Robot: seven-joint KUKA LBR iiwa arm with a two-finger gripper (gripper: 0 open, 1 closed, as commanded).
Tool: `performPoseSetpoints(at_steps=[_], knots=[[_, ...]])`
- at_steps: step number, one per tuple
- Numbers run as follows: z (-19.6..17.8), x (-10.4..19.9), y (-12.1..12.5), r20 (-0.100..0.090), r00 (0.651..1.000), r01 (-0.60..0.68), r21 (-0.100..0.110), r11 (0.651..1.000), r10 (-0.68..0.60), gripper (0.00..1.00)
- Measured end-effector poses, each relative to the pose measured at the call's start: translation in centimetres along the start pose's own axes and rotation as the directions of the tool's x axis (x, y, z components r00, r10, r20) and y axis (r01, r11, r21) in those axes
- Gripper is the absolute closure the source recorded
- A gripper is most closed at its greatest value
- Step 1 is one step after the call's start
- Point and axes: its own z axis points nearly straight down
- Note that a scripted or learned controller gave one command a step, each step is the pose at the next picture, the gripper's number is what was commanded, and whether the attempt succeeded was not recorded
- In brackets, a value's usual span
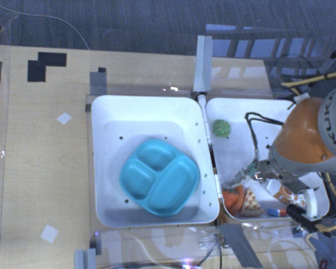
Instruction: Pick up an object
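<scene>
The right bin (233, 152) holds several small objects. A fuzzy green ball (221, 128) lies near its back left corner. At its front left, an orange-red item (231, 198) lies against a tan, ridged piece (251, 204). A white tube with an orange label (292, 196) and a small blue item (274, 211) lie toward the front right. My gripper (250, 173) hangs low over the front part of this bin, just above the orange-red item and the tan piece. The wrist and the orange band (302, 136) hide the bin's right half.
The left bin (103, 150) holds a blue plate with three compartments (159, 176). A thin wall (208, 150) separates the two bins. Black cables (257, 122) loop from the wrist over the right bin. Wooden bench (39, 167) lies to the left.
</scene>
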Motion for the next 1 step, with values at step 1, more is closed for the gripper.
performPoseSetpoints(at_steps=[1], knots=[[-6.12,0.45,2.28,0.000,0.996,-0.094,-0.001,0.996,0.094,0.00]])
